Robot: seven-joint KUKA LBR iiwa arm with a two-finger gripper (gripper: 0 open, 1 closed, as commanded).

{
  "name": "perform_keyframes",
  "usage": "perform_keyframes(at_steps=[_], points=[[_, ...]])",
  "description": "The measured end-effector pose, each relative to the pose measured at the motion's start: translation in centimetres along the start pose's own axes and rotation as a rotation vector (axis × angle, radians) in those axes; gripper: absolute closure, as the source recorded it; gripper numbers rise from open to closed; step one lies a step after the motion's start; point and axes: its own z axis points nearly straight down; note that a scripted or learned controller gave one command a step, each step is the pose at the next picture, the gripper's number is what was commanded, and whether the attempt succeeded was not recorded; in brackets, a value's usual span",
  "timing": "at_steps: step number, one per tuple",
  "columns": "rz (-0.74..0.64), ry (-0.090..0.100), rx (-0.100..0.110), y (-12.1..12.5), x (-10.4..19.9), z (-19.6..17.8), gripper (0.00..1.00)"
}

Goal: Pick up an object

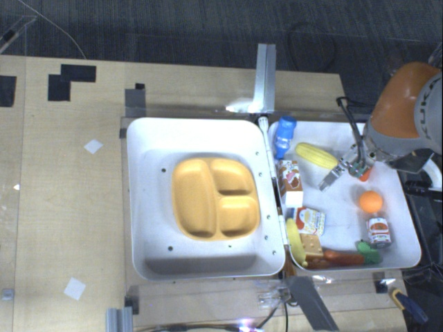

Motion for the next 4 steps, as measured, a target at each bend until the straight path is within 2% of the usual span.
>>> perform_keyframes(at_steps=[1, 2, 3, 4], points=[[-0.085, 0.003, 0.000, 1.0, -6.7, 0.0, 0.00], [-0.050, -0.008, 0.012, 3.5, -3.6, 1.0, 0.00], [-0.297, -0.002, -0.002, 3.5, -0.7, -0.8, 0.00], [-0.262, -0.005, 0.001, -5.1, -1.6, 1.0, 0.00]])
